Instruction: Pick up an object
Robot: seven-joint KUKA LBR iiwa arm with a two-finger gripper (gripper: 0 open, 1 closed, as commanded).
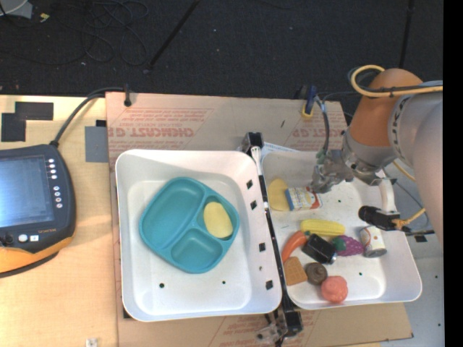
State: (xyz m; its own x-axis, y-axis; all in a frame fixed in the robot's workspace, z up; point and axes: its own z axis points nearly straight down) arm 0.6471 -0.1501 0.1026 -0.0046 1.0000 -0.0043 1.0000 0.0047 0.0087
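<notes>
My gripper [320, 181] hangs over the back of the right bin [405, 280], pointing down just right of a small blue, white and red box [302, 198]. A pale yellow round piece [276, 193] lies left of that box. Toward the front are a yellow corn-like piece [323, 228], an orange-red pepper [291, 245], a black block [318, 249], a purple item [351, 246], a small can [374, 241], a brown cracker [294, 270], a dark cookie [316, 272] and a salmon ball [334, 289]. Nothing is visibly held.
The left bin [137, 280] holds a teal divided plate [181, 230] with a yellow oval piece [218, 219] in one compartment. A black rail [266, 230] runs between the bins. A teach pendant [29, 194] rests on the bench at far left.
</notes>
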